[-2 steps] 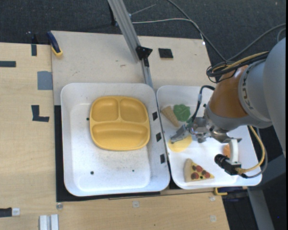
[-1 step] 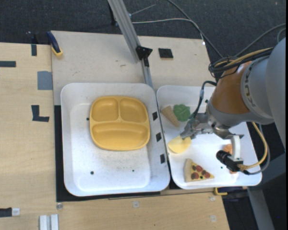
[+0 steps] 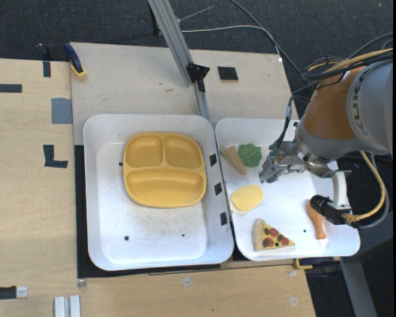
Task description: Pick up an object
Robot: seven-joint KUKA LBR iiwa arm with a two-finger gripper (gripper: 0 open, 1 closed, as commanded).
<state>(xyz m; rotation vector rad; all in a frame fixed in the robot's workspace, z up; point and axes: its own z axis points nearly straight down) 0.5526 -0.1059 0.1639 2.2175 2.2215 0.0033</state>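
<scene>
**Jaws unreadable over the right bin, nothing picked yet**

Jaws first: from my seat I cannot tell how they stand, because the gripper [image 3: 272,169] shows as a dark cluster under the wrist, seen nearly end-on. I see nothing between them, so I count nothing as held.

The arm [image 3: 346,114] reaches in from the right and hangs over the right bin [image 3: 343,243], which makes sense, since that is where all the loose pieces lie. The gripper sits just right of the green piece [image 3: 250,154] and above the pale yellow piece [image 3: 247,198]; whether it touches either I can't say from this slant. A tan cone-shaped piece [image 3: 233,159] lies against the green one, close to the bin's left wall. The pizza slice [image 3: 270,236] lies near the front edge, and an orange piece [image 3: 317,220] sits toward the right, partly hidden by a dark fitting on the arm's cable.

The left bin [image 3: 99,230] carries only the yellow divided tray [image 3: 165,169], flat and well apart from the arm (a poor thing to pinch anyway, I'd judge).

My guess is that the green or yellow piece is the target, being nearest. The crowding of green against cone could spoil a pinch; the yellow one lies free.
</scene>
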